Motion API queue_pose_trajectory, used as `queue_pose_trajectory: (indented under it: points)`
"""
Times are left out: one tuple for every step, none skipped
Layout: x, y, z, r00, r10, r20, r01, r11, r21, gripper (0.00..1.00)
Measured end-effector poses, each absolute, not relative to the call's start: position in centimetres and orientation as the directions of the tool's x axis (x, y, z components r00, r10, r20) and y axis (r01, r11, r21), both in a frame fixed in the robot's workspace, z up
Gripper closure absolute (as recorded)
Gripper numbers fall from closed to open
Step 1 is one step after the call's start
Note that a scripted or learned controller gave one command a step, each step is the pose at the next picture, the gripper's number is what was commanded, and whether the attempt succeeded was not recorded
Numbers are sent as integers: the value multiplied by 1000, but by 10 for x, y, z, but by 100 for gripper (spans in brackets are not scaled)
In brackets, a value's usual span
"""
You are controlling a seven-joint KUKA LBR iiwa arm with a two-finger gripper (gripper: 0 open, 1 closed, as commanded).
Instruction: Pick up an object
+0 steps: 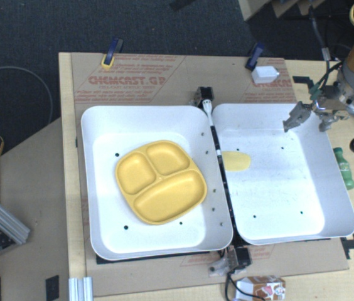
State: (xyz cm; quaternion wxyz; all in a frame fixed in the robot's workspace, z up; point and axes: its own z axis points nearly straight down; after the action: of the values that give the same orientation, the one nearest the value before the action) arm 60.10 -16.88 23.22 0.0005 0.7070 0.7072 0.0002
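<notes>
A yellow divided plate (160,180) with three compartments lies in the left bin (101,130). A small pale yellow flat object (236,161) rests in the right bin (315,193), close to its left wall. My gripper (307,116) hangs over the right bin's far right corner, well away from both objects. Its two fingers are spread apart with nothing between them.
A green marker-like object (344,167) lies on the bench just outside the right bin's right wall. A white block (264,74) and clamps (110,53) sit on the cardboard behind the bins. Cables and a small box (260,288) lie at the front edge.
</notes>
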Motion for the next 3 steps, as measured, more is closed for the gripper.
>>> queue_pose_trajectory:
  points:
    - [556,-107,320,-3,1000,0,1000,3,0,0]
    - [478,-72,490,-5,1000,-1,1000,5,13,0]
    - [480,-73,494,-2,1000,-2,1000,2,6,100]
